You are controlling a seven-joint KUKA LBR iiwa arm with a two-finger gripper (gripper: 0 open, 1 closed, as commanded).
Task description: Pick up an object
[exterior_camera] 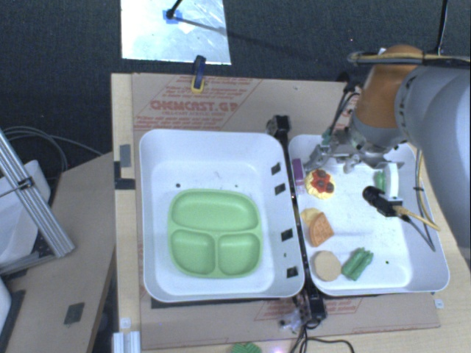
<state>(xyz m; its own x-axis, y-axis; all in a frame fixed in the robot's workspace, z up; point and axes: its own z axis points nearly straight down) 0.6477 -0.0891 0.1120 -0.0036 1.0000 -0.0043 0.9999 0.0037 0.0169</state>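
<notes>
- Hovering over the right shallow white bin (423,271), our grey two-finger gripper (340,155) hangs near its far left corner.
- We cannot tell how wide it stands, nor see anything held.
- We judge the red-and-yellow round toy food piece (321,183) the likeliest target: it lies just below the gripper, toward the camera, near the bin's left wall.

The bench (243,98) (cardboard-topped) bears two white bins, left bin (158,219) beside right bin (419,271).
</notes>
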